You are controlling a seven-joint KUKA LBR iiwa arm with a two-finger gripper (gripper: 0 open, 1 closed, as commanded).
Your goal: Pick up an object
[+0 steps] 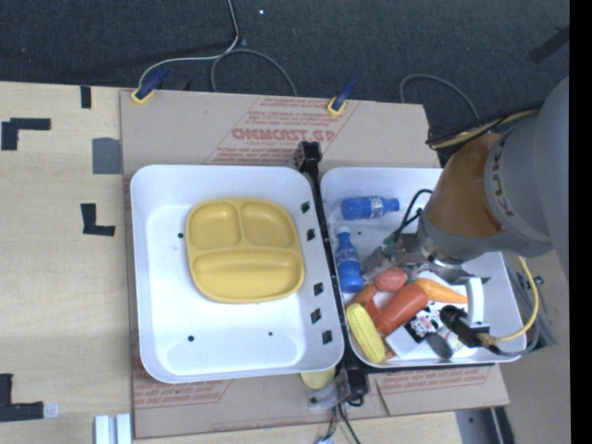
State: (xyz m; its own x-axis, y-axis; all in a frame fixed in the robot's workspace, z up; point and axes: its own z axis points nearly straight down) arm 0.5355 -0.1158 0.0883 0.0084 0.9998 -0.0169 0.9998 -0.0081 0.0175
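Jaws hidden under arm [481, 206], couldn't tell grip | two blue bottles [368, 208] [348, 262] | one yellow plate [246, 249] | one corn [366, 332]

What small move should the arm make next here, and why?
Probably a short straight descent. The gripper hangs over the right bin, about above the pink object beside the carrot and blue bottle. Nothing is visibly held, so lowering onto that crowded cluster seems the sensible step.

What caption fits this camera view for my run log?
KUKA arm reaches into the right bin over carrot, corn and blue bottles; yellow plate sits in the left bin.
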